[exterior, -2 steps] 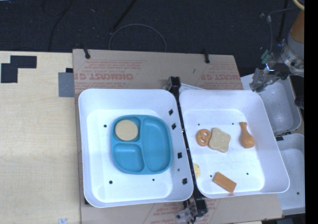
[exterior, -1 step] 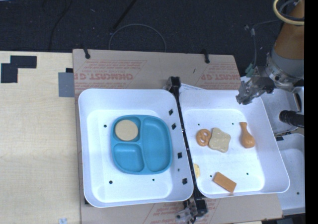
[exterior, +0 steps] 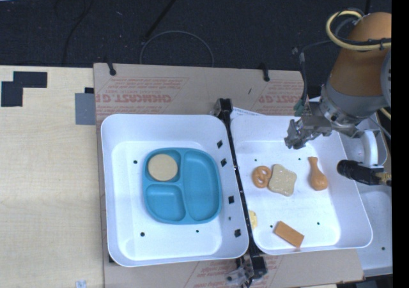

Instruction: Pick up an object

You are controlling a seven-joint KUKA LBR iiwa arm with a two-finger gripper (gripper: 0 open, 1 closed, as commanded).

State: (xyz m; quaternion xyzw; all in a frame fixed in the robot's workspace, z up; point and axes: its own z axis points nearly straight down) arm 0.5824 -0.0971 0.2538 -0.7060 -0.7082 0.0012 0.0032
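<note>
1. The grey arm with its orange band [exterior: 364, 50] is reaching in from the 3 o'clock side of the view, and its hand [exterior: 299, 135] is hanging over the upper part of the right bin [exterior: 358, 226].
2. I cannot tell how the hand is set — the view is too small and dark there — and nothing is showing as gripped.
3. In the right bin, a pretzel [exterior: 260, 176] is lying just at 9 o'clock of a slice of toast [exterior: 282, 180], the two touching or nearly so; both are sitting at about 7 o'clock from the hand.
4. A chicken drumstick [exterior: 317, 175] is lying near the toast at its 3 o'clock, apart from it, at 5 o'clock from the hand.
5. An orange block [exterior: 289, 234] is resting tilted near the bin's lower wall, at 6 o'clock of the toast and well apart from it.
6. A small pale yellow piece [exterior: 254, 219] is sitting by the divider between the bins; what it is cannot be made out.
7. The left bin [exterior: 121, 229] is carrying a blue divided tray [exterior: 201, 188], and a round tan cookie [exterior: 162, 166] is lying in the tray's compartment at 10 o'clock.
8. Both bins are sitting side by side on a cardboard sheet [exterior: 166, 92] on the desk [exterior: 45, 191].
</note>
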